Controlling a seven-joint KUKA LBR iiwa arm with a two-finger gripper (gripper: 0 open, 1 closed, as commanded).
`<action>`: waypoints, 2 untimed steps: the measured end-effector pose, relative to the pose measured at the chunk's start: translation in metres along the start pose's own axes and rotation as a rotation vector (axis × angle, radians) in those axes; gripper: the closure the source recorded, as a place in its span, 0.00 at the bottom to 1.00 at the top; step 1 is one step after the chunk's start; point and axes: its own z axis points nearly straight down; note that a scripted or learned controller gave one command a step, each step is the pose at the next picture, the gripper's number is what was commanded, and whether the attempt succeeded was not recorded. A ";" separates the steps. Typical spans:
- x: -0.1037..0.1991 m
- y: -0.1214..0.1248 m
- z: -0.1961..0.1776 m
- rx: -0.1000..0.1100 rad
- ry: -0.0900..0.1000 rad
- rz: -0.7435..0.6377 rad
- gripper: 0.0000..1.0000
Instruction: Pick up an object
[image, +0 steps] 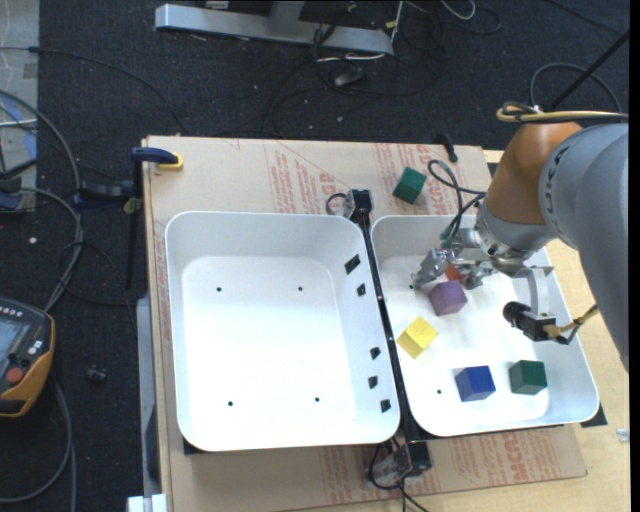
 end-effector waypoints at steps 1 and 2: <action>-0.006 -0.014 -0.002 0.000 -0.001 0.003 0.00; -0.006 -0.013 -0.013 -0.004 -0.001 0.003 1.00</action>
